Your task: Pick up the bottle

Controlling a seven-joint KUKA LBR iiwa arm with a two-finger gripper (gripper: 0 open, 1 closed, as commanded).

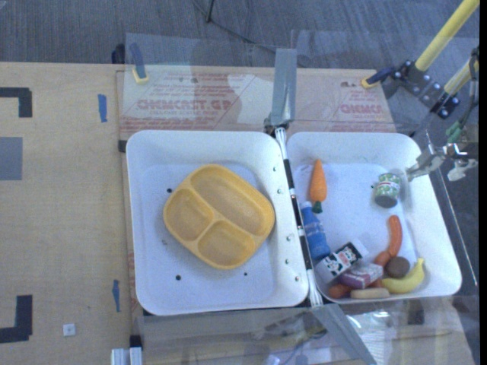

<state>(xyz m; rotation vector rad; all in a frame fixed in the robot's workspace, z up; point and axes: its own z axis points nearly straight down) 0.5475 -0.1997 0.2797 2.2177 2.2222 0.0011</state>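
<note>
The bottle (313,233) is blue and lies on its side in the right bin (430,204), along that bin's left wall. Its length runs from the far end toward the near end. An orange carrot (317,181) lies just beyond its far end. A black-and-white carton (343,261) rests close to its near end.
The right bin also holds a small green-labelled can (386,190), an orange sausage (394,234), a brown ball (396,265), a banana (403,280) and a pink box (362,277). A yellow divided plate (219,215) lies in the left bin (144,280). Metal fittings (435,162) overhang the right rim.
</note>
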